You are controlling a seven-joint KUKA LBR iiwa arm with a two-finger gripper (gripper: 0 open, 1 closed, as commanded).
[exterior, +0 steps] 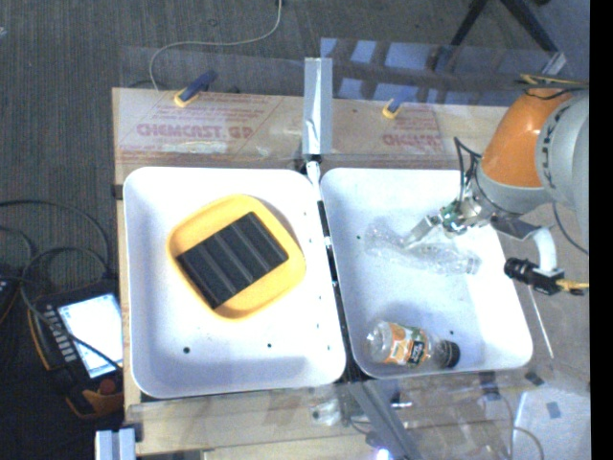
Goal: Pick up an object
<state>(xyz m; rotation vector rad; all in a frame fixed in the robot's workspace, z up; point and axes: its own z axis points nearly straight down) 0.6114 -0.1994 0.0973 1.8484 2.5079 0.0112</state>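
Observation:
My gripper [433,226] hangs low over the upper right part of the right bin [383,192], reaching in from the right under the orange wrist band. Its tip is at the upper edge of a crumpled clear plastic bottle [421,251] that lies on the bin floor; whether they touch I cannot tell. A small bottle with an orange label and dark cap [412,345] lies on its side near the front wall of the same bin. In the left bin [153,353] rests a yellow rounded object with a black ribbed top [237,255].
A metal divider post [314,103] stands behind the seam between the bins. A black fitting [533,272] juts out at the right bin's right rim. Cables and a small device [81,329] lie on the floor to the left.

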